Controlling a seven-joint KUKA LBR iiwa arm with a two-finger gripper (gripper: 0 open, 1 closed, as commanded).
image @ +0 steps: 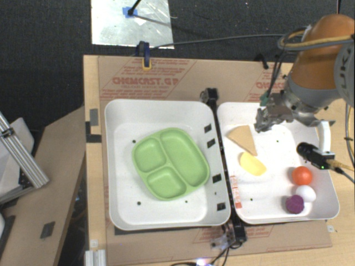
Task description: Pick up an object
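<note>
Brown cardboard (pixel 166 79) covers the bench under two white bins. The gripper (pixel 262 123) hangs low over the far part of the right bin (pixel 266 201). All places below are given from the gripper.

Just beside it, toward the view's left and slightly nearer the camera, lies a tan wedge (pixel 242 139). Whether the two touch cannot be told. The wedge's broad end is next to the gripper, and its long axis runs away toward the camera, tapering to a point. This looks like the likeliest object to pick up, needing only a short shift to the view's left and a descent.

A yellow piece (pixel 252 164) lies further off along that same line. An orange ball (pixel 302 175), a white ball (pixel 305 193) and a purple ball (pixel 294 204) sit well apart from the gripper, near the bin's front right corner. A green tray (pixel 170 163) fills the left bin (pixel 119 148), far to the view's left.

Whether the gripper is wide or narrow cannot be told, and nothing is seen held in it.
</note>
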